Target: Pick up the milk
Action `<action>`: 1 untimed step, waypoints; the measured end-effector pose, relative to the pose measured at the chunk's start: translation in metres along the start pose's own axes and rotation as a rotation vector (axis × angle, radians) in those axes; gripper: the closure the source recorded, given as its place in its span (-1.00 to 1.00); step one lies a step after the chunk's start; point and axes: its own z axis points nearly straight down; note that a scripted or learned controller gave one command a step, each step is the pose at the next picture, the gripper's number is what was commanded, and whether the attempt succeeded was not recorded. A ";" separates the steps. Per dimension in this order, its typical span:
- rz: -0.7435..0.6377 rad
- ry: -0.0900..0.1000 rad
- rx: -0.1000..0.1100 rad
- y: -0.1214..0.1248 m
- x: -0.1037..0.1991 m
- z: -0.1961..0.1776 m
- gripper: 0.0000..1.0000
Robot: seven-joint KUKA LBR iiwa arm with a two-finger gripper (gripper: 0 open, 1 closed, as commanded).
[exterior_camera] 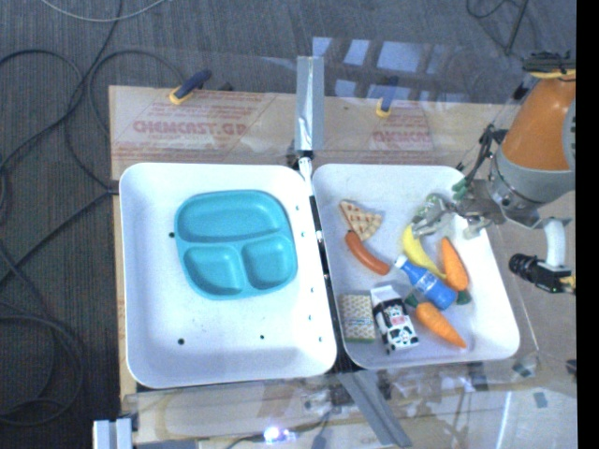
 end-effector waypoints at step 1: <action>0.158 0.001 0.001 -0.030 0.030 0.013 -1.00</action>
